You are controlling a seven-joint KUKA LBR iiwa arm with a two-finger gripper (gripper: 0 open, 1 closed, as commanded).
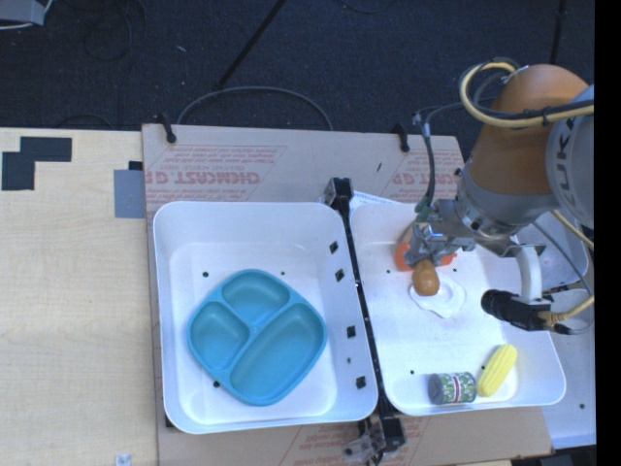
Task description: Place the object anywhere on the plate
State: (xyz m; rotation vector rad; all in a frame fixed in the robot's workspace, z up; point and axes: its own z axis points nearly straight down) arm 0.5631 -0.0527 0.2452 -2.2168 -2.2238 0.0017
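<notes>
A blue plate (256, 335) with three compartments lies in the left white bin (184, 223). My gripper (424, 257) hangs over the upper left part of the right bin (543, 382). Directly under it is a small brown rounded object (425, 281), which rests against a flat white piece (444, 301). An orange object (405, 255) lies beside the gripper, partly hidden by it. Whether the gripper touches the brown object is hidden from this angle.
A yellow corn cob (498, 369) and a small green-labelled can (452, 387) lie near the right bin's front edge. A black divider (353, 299) separates the two bins. The arm's black attachment and cables (519, 309) hang over the right bin's right side.
</notes>
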